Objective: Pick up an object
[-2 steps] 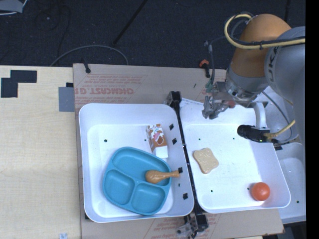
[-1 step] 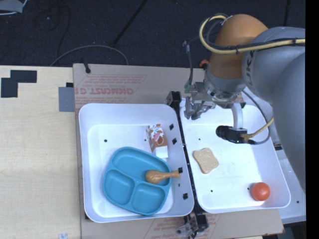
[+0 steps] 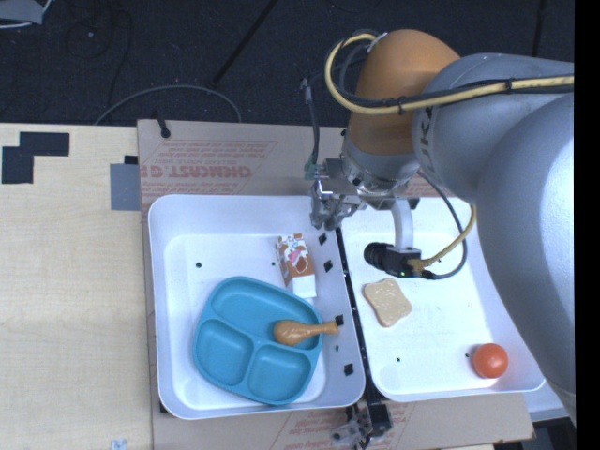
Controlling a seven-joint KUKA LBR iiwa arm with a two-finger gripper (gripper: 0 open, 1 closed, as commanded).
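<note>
My gripper (image 3: 325,212) hangs over the back of the divider between the two bins, above and to the right of a small printed carton (image 3: 294,257) in the left bin. A blue divided plate (image 3: 253,342) lies in the left bin (image 3: 173,251), with a tan chicken drumstick (image 3: 302,329) on its right side. In the right bin (image 3: 450,382) lie a slice of toast (image 3: 387,302) and an orange-red ball (image 3: 489,360). Nothing shows between the fingers.
A black cable connector (image 3: 389,259) with a yellow hose hangs from the arm over the right bin. The big grey arm (image 3: 506,157) covers the right bin's back and right side. Flattened cardboard (image 3: 225,157) lies under the bins.
</note>
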